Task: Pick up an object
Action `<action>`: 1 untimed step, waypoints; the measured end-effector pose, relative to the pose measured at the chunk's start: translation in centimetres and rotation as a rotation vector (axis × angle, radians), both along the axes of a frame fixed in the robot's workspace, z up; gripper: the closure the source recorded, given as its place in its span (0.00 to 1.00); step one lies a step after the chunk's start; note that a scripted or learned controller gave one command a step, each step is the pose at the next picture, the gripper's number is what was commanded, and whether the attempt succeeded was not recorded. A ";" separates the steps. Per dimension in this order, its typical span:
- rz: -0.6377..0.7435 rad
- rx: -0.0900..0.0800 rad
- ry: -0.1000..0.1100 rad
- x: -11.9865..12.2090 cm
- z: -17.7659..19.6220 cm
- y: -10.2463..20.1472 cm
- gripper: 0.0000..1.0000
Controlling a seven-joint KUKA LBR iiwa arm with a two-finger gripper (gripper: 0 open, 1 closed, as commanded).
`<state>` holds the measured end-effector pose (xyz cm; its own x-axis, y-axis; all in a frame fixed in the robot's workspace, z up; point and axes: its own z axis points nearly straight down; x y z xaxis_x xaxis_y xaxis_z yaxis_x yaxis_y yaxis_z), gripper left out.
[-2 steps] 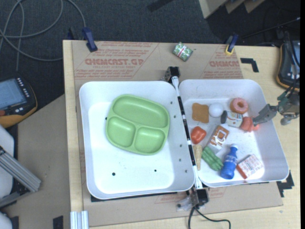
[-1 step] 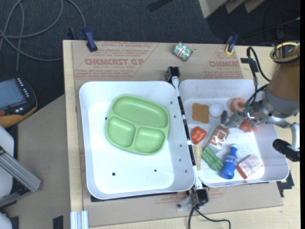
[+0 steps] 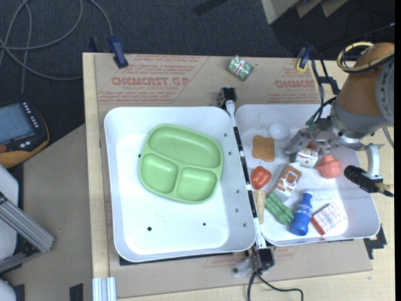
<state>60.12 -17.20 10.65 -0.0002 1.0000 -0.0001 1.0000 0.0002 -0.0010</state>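
The 2 white bins sit side by side: the left bin (image 3: 125, 168), well off from the gripper (image 3: 308, 144), carries a green divided plate (image 3: 180, 163); the right bin (image 3: 363, 224) holds the clutter. The gripper hangs low over the right bin, apparently just above a small white-and-red item (image 3: 307, 157); whether its tips are spread or pressed I cannot tell. A pink toy (image 3: 328, 167) lies just beside, a blue bottle (image 3: 302, 213) nearer the camera. This looks like the reach-and-descend step; next it needs a closing grasp, then a lift.

You get bright, even light from above. The white bins (image 3: 125, 168) left of the gripper (image 3: 308, 144) glare a little. Shadows are soft, and everything looks slightly blurry.
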 end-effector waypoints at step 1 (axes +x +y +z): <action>0.000 -0.001 -0.002 0.1 1.0 0.0 1.00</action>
<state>60.17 -17.18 11.66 -0.0006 1.0000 -0.0008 1.0000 0.0006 0.0006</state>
